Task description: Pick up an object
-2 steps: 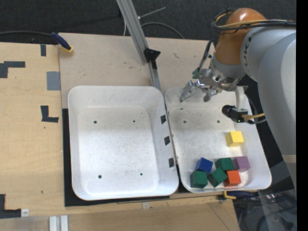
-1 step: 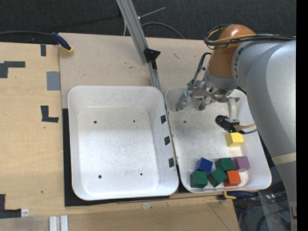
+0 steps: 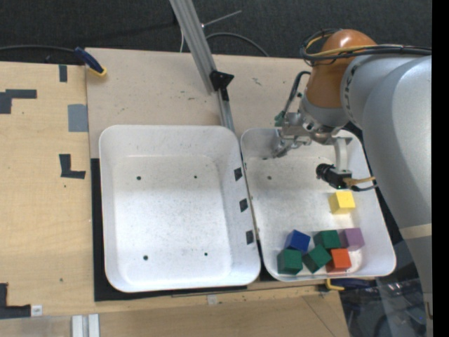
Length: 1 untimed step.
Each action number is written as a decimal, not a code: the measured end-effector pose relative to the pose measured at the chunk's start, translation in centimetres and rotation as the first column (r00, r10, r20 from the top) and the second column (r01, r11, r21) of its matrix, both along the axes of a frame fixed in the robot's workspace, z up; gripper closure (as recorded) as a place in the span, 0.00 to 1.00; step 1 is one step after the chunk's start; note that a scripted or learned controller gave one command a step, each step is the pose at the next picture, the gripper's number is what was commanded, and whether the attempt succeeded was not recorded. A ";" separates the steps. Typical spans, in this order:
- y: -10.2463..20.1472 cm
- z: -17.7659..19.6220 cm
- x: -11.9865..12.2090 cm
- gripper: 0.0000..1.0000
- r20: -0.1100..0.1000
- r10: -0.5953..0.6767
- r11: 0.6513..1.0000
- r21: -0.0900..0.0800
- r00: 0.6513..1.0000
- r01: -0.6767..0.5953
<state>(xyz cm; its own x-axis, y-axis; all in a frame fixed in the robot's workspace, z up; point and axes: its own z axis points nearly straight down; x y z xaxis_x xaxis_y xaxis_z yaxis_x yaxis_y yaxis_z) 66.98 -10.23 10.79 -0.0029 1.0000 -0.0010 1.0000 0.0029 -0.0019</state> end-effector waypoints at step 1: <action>0.1 6.4 0.3 1.00 0.008 -0.001 1.000 0.000 1.000 0.001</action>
<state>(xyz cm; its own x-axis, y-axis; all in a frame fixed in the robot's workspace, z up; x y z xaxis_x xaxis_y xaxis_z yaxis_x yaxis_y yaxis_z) 67.24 -10.09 17.21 -0.0020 1.0000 -0.0007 1.0000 0.0020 0.0058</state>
